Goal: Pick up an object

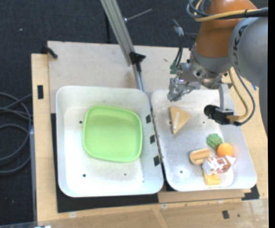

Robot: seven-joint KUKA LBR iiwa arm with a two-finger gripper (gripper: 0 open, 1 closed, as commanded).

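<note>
My gripper [174, 95] hangs over the far edge of the right bin [244, 148], above and clear of everything in it. My fingers are small and dark against the white from this slant, and I cannot tell how they stand.

I take the sandwich wedge [178, 119] as my landmark. It lies in the right bin just below my gripper, tan with a pale face, apart from my fingertips and near the divide between the two bins. Toward the near right from the wedge sits a small cluster: a green broccoli floret [214, 140], with an orange [225, 149] just beside it. Nearer still, a hot dog bun [200, 156] lies left of a red and white carton [218, 164], and a yellow block [212, 178] touches the carton's near side.

Left of the wedge, across the divide, the left bin [71, 141] holds one thing, a light green square plate [112, 133] lying flat near its middle. A grey metal bar [121, 32] slants up from the divide beyond the wedge.
</note>
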